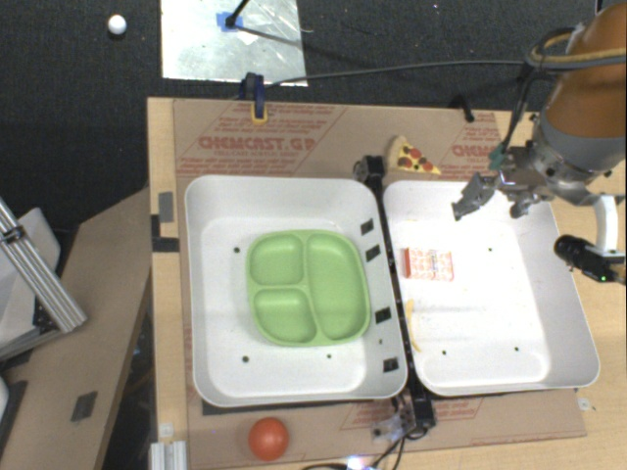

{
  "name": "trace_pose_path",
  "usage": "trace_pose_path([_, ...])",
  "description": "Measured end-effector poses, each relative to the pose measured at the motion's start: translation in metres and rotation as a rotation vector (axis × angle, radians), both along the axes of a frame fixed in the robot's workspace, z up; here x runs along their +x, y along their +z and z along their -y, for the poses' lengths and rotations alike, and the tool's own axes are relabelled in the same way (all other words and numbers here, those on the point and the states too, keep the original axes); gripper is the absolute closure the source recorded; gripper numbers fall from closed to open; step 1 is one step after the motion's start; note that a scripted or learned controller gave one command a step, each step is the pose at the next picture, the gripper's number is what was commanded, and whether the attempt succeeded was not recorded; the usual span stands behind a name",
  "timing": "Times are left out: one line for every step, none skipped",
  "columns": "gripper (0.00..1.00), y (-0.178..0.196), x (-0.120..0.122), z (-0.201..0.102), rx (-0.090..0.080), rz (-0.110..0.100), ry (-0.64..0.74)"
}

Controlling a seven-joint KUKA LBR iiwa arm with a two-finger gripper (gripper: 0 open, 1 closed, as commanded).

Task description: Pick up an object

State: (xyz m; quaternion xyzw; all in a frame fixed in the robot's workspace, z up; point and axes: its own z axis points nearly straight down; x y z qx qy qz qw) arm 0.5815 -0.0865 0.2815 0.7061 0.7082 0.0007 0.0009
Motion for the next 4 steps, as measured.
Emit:
trace_pose_path([0.0, -0.061, 0.005, -0.003, 0.001, -0.005, -0.002])
trace_pose_path([0.0, -0.106, 0.005, 0.004, 0.001, -0.004, -0.002])
trace_pose_path([0.0, -0.165, 0.004, -0.004, 0.001, -0.005, -0.002])
trace_pose_path([1.0, -0.151, 0.005, -0.003, 0.0, 0.0, -0.002])
